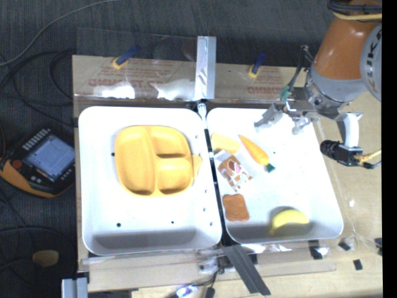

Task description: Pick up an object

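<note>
My gripper (284, 120) hangs over the back of the right bin (313, 172), its two grey fingers spread apart with nothing between them. Below and left of it lies an orange carrot (255, 149) with a green tip. A pale yellow wedge (224, 143) sits by the bin's left wall. A clear packet with red and brown print (235, 171) lies in the middle, a brown square (236, 207) in front of it, and a yellow banana-like piece (289, 220) near the front wall.
The left bin (99, 216) holds a yellow divided tray (154, 159). A metal divider post (205, 67) stands behind the bins. A handheld pendant (40, 161) lies on the floor at left. Clamps and cables hang off the right side (344, 149).
</note>
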